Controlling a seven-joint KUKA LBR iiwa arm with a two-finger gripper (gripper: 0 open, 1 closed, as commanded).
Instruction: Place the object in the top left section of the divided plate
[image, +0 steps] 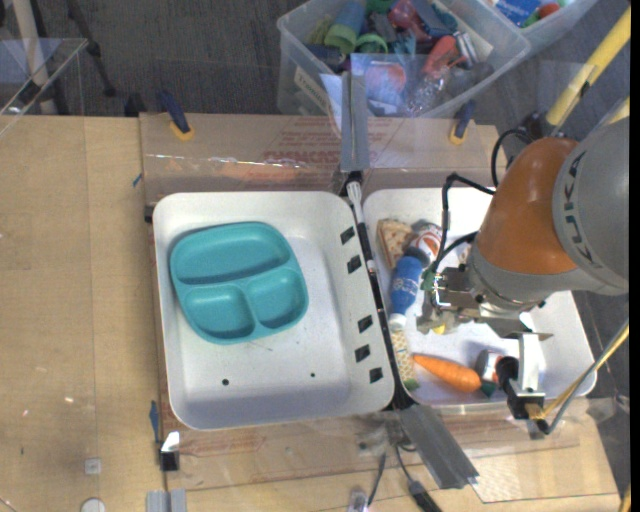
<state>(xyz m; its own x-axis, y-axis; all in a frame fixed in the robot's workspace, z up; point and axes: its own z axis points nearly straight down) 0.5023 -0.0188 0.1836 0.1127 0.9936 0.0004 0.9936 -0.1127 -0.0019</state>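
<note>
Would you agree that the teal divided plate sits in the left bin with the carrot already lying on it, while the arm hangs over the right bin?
Not quite: the camera view shows the carrot lying in the right bin, not on the teal divided plate. The plate does sit in the left bin, and the arm does hang over the right bin.

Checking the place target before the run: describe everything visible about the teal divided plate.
The teal divided plate looks like matte plastic, a rounded rectangle with raised ridges splitting it into three sections: one long section along its far side and two smaller ones along its near side. It lies flat, slightly rotated, on the floor of the left shallow white bin, toward that bin's far-left part. All three sections hold nothing. Only the bin floor touches it; the arm is over the other bin.
</note>
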